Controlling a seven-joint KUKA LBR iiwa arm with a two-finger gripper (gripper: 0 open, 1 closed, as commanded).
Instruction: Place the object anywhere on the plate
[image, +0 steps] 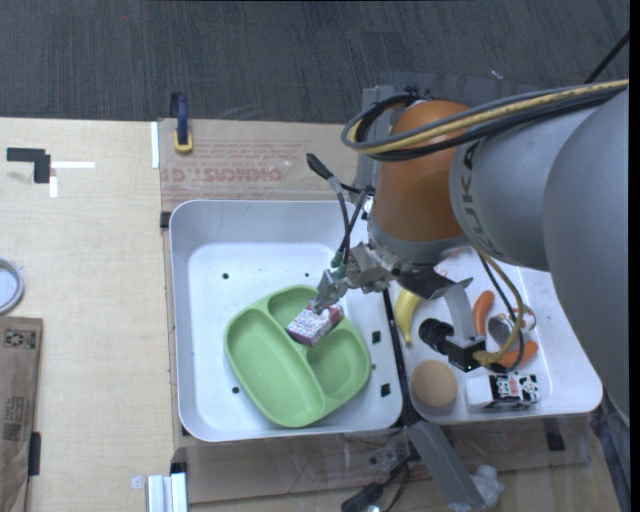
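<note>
1. Grey arm (560, 170) with its orange band, nearest the camera, crosses above the right bin (560, 400) and hides much of it.
2. Its hand (325, 300) reaches down over the green plate (290, 370) in the left bin (200, 300), fingers pinching a small pink-and-white packet (313, 325) just above the plate's upper right compartment.
3. Right bin items: a banana (404, 312), a tan egg-like ball (434, 385), orange pieces (484, 310) and a small printed box (512, 388).
4. On the desk (80, 250) lies a brown bag (18, 390) at the left edge.
</note>
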